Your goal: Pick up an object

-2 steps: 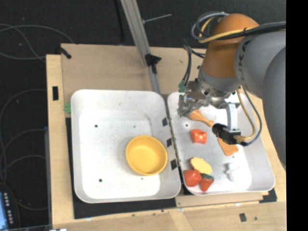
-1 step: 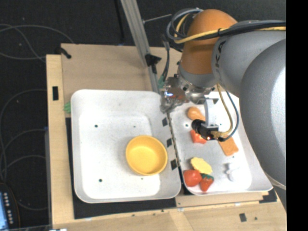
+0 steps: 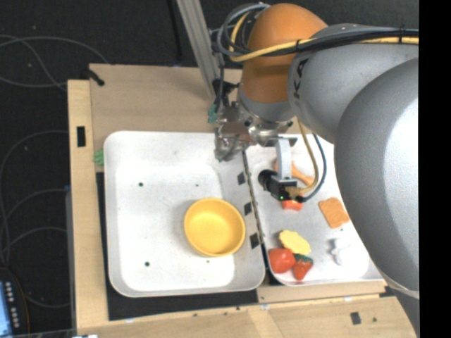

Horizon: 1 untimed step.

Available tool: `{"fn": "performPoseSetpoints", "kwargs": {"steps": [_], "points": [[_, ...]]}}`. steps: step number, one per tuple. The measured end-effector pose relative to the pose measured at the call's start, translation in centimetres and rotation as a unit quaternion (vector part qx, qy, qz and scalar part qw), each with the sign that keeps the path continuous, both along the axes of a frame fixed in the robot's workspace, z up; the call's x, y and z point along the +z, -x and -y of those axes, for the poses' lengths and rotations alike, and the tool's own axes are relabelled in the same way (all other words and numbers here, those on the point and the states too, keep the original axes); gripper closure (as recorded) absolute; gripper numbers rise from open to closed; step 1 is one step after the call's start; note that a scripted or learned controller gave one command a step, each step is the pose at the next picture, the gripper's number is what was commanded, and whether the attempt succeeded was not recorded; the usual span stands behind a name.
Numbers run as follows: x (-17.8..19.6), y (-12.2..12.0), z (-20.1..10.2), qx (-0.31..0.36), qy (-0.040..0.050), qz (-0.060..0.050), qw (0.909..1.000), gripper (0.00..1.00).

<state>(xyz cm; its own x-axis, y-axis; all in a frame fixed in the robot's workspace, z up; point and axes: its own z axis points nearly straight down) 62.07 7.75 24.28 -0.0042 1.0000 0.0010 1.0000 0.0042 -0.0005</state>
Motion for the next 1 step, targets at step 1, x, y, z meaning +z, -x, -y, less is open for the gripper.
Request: {"fn": "performPoseSetpoints", "kwargs": {"steps": [1], "points": [[0.01, -0.01, 0.11, 0.000, 0.0013, 0.000, 1.0000, 0.00]]}}
